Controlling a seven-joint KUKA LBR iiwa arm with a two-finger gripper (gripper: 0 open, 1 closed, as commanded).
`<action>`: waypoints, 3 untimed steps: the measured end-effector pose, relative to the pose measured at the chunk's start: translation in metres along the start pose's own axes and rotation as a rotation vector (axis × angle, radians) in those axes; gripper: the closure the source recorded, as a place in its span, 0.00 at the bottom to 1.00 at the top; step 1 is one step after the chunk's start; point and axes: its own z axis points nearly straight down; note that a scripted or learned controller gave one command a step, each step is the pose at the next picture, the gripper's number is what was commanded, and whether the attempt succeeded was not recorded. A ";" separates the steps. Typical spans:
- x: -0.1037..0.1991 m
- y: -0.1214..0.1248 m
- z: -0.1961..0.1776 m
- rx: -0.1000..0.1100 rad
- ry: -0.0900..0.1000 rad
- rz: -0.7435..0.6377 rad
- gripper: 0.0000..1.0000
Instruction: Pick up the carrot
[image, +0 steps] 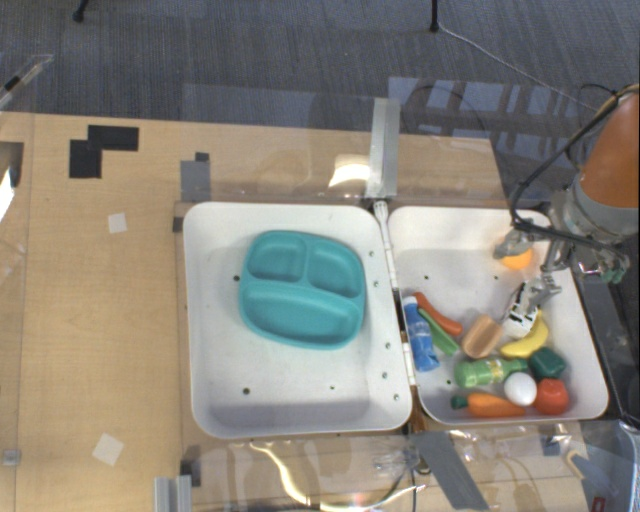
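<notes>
The carrot (491, 405), orange with a green stub at its left end, lies flat along the front wall of the right bin (450, 250). It touches a white egg (520, 388) and sits just below a green bottle (480, 372). My gripper (533, 297) hangs over the right half of that bin, well behind the carrot and just above a yellow banana (530, 343). Its fingers stand open with nothing between them.
Crowded around the carrot are a red tomato (552, 395), a brown bread roll (482, 337), a red-orange pepper (440, 312) and a blue bottle (422, 335). An orange wedge (517, 260) lies behind the gripper. A teal divided plate (300, 288) sits in the left bin (215, 340).
</notes>
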 end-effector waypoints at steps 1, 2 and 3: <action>-0.027 -0.021 0.072 0.009 -0.020 -0.104 0.00; -0.031 -0.015 0.061 0.003 -0.026 -0.109 1.00; -0.069 -0.030 0.088 0.005 -0.016 0.264 1.00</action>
